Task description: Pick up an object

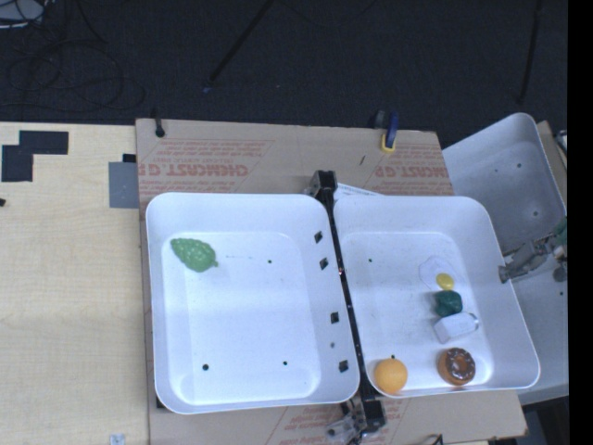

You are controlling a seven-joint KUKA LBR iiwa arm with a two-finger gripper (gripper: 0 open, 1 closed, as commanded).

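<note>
Teal block (449, 302), among the small pieces bunched at the right bin's (389, 304) three o'clock side, lies about eight o'clock from the gripper (530, 260) just outside the rim; I cannot tell whether that gripper is spread or closed.

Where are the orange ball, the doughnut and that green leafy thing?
Orange ball (390, 375), camera view, centre of its surface.
Doughnut (457, 366), camera view, its brown ring.
Green leafy thing (193, 253), camera view, its middle.

Left bin (167, 248): leaf (194, 254) at far-left corner. Right bin (491, 239): ball (390, 375) and doughnut (456, 366) along near edge; block (449, 302) behind doughnut.
</note>
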